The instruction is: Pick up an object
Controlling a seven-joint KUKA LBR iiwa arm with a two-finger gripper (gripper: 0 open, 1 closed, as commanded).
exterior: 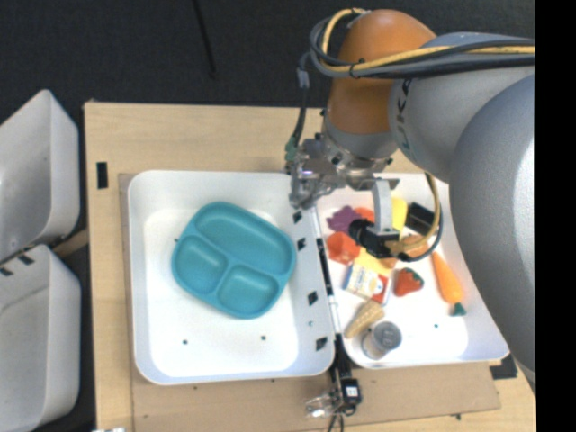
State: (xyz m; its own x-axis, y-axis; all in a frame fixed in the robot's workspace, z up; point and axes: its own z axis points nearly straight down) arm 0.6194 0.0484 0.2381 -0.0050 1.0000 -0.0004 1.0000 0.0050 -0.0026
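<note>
The tool (304, 192) hangs at the far end of the ridge where the two bins meet, over their shared rims rather than over any object. From this slant the view does not show whether it is open or closed, and nothing can be seen gripped in it.

Nearest to it, on the arm's side, a purple piece (342, 216) lies in the right bin (477, 331), with an orange piece (339, 246) touching it just beyond. These two seem the likeliest candidates for the pick, as they need the shortest move. Further from the tool the pile is crowded: a yellow block (399, 212), a small box (364, 282), a red strawberry (408, 282), a carrot (447, 279), a cone (364, 316) and a grey can (385, 337). Packed this closely, neighbours may get nudged during a grasp.

On the tool's other side a blue tray (234, 257) lies flat and alone in the left bin (153, 205), probably too wide and low to grip easily. Both bins rest on the table (108, 133).
</note>
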